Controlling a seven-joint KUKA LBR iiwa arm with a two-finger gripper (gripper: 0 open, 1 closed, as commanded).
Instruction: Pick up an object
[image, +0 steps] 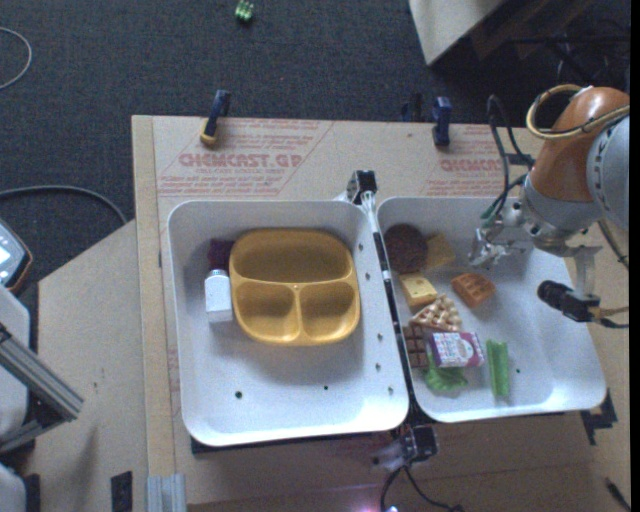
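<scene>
Toy food items lie clustered in the left half of the right bin (560, 370), at the frame's right: a brown patty (405, 246), a cheese block (419, 290), a small orange waffle (473, 289), a lattice waffle (437, 316), a pink carton (455, 349) and a green stick (497, 367). Several touch, which would probably complicate a clean grasp. The left bin (190, 330) holds a yellow divided tray (295, 285) with a white bottle (218, 295) beside it.

The arm enters from the right, wrist angled down. The gripper (490, 247) hovers just above the orange waffle, at the bin's upper middle. Nothing is visible between its fingers; whether they stand wide or narrow cannot be told.
</scene>
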